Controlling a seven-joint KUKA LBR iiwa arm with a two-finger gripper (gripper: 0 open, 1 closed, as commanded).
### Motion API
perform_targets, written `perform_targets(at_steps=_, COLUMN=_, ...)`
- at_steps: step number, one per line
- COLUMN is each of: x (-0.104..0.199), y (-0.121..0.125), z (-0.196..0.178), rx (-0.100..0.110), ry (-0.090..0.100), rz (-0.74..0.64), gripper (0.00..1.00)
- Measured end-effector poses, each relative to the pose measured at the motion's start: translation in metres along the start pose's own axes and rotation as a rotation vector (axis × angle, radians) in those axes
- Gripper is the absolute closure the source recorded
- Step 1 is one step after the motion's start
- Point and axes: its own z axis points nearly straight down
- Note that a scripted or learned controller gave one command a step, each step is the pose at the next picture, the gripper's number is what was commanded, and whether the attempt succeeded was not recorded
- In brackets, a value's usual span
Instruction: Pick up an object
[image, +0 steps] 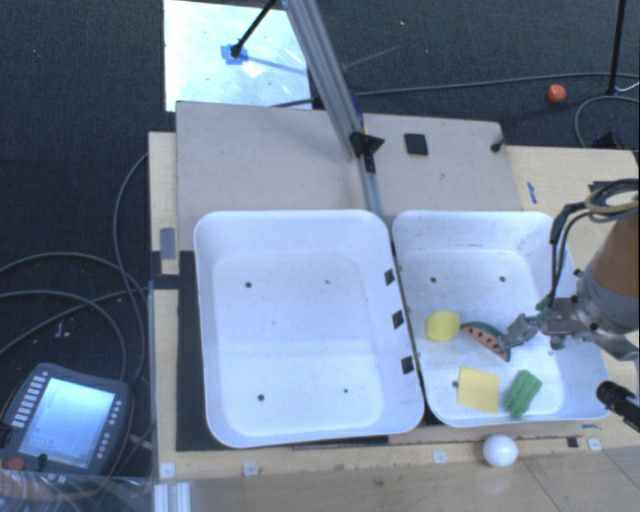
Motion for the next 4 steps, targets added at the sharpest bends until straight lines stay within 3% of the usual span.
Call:
perform_targets(at_steps=1, x=0.094, y=-0.005, z=0.056, rx=-0.007, ry=0.001, rz=-0.01, gripper=0.0)
perform_targets(at_steps=2, x=0.102, y=-0.005, z=-0.085, rx=-0.016, ry=-0.001, rz=-0.007, gripper=0.0)
perform_targets(at_steps=3, x=0.101, y=-0.006, z=-0.091, rx=-0.009, ry=0.0, rz=-0.006, gripper=1.0)
perform_targets(at_steps=4, x=0.163, y=-0.007, z=-0.062, rx=-0.005, ry=0.001, rz=-0.01, gripper=1.0)
